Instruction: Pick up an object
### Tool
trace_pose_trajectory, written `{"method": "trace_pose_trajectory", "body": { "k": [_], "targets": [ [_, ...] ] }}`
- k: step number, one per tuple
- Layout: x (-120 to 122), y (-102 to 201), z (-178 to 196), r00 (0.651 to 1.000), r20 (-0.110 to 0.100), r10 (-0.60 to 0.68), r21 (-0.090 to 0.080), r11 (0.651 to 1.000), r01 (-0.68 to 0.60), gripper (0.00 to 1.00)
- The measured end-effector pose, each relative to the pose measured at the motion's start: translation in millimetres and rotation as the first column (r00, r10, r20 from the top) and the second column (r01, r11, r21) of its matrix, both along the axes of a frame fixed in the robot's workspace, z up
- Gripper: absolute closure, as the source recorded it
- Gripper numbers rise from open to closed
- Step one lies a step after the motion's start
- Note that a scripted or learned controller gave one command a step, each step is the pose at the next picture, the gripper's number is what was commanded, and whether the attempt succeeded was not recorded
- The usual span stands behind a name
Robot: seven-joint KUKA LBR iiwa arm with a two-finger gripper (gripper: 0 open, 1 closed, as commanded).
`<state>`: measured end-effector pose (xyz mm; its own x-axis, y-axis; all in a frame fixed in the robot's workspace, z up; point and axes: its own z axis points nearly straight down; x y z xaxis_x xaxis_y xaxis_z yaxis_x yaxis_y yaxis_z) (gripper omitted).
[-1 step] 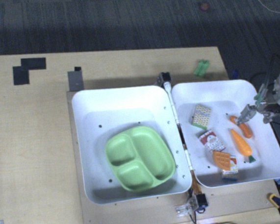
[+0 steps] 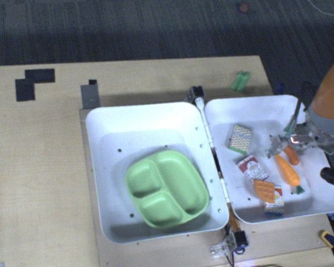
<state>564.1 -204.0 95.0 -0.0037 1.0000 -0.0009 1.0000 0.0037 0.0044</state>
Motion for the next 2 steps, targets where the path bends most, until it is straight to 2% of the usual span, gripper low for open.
{"method": "trace_pose_trajectory", "body": {
  "k": [1,2],
  "targets": [
    [1.3,0.4,10.9,1.0,0.004,0.001,-0.001,1.0,-0.001,1.0],
    [-24.2,19.0,115.0,1.0,0.001,0.002,-0.001,1.0,-0.002,1.0]
  ]
}}
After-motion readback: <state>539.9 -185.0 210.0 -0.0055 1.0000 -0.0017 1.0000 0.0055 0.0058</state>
